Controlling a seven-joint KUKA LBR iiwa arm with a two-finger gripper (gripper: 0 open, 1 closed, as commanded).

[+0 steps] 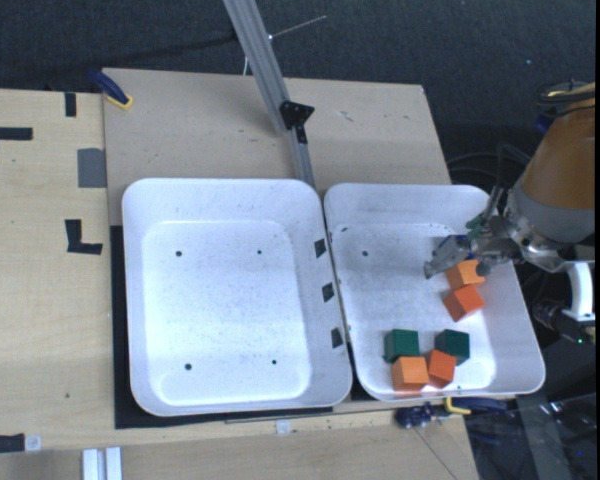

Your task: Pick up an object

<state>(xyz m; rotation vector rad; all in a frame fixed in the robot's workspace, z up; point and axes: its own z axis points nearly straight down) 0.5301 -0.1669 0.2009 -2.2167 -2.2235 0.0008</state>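
Observation:
My gripper [467, 255] hangs over the right side of the right bin [380, 218], reaching in from the right. Directly under it is an orange block [469, 274], partly covered by the gripper. Whether the gripper touches that block is unclear. A red-orange block [464, 302] lies just in front of it, tilted. Near the bin's front edge sit two green blocks [402, 343] [452, 344], an orange block [411, 371] and a red-orange block [442, 366], packed close together.
The left bin [140, 268] stands beside the right one, with a raised rim between them. A slanted metal rail [265, 58] runs from the top down to the bins' shared back corner. The arm's orange band [570, 163] is at the right edge.

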